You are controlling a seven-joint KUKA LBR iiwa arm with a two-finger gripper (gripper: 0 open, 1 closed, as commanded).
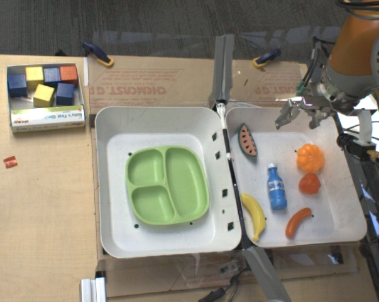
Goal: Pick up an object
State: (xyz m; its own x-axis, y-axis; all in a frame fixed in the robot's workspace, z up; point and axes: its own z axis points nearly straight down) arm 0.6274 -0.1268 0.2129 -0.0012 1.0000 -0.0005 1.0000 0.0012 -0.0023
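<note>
I see the pincer point(299, 113) above the far edge of the right bin point(346, 231), hanging from the grey wrist with the orange band. Its two fingers stand apart, widely open, and nothing is between them. So I judge the grasp is not yet begun.

The task does not name one object, so I look at which is the easiest to reach. In the right bin lie a watermelon slice point(247, 140), an orange pumpkin-shaped toy point(310, 158), a red tomato point(309, 184), a blue bottle point(276, 188), a banana point(254, 215) and a red sausage point(297, 222). The orange pumpkin-shaped toy is the nearest one to the pincer: it lies toward the near side of it and a little to the right, with the red tomato just beside it on the near side. The watermelon slice is also close, to the left of the pincer and near the wall between the bins.

The blue bottle lies with its long axis running from far to near, so I think the fingers should close across it from left to right. The left bin point(114, 231) holds a green divided plate point(167, 185). On the tabletop point(38, 231) at the far left there is a box of coloured blocks point(44, 96), well apart from the arm.
</note>
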